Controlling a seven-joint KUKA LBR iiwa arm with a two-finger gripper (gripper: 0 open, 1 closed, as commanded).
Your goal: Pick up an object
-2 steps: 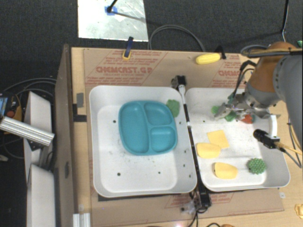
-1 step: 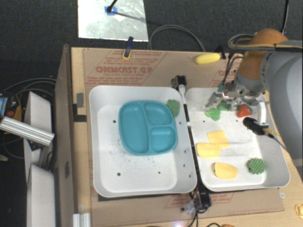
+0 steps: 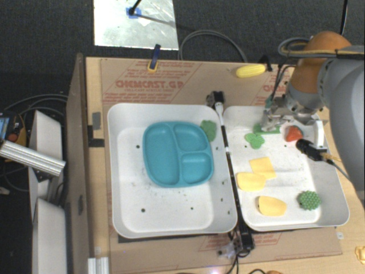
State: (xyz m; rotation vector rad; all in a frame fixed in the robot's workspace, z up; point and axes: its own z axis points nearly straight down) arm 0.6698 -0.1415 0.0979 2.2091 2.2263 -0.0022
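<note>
My gripper (image 3: 273,121) hangs low over the far part of the right bin (image 3: 333,178). Just below it and to its left lies a green leafy piece (image 3: 255,140), whose upper edge reaches under the gripper. A small red object (image 3: 293,133) rests to the gripper's right. Nearer the front are a yellow square piece (image 3: 262,166), a yellow flat piece (image 3: 250,181), a yellow wedge (image 3: 271,205) and a bumpy green ball (image 3: 308,199). Nothing shows held in the gripper.
The left bin (image 3: 128,198) carries a blue divided plate (image 3: 177,153), with a green object (image 3: 209,129) at its far right corner. A yellow banana-shaped thing (image 3: 250,70) lies on the cardboard behind the bins. The arm (image 3: 342,90) covers the right bin's far right corner.
</note>
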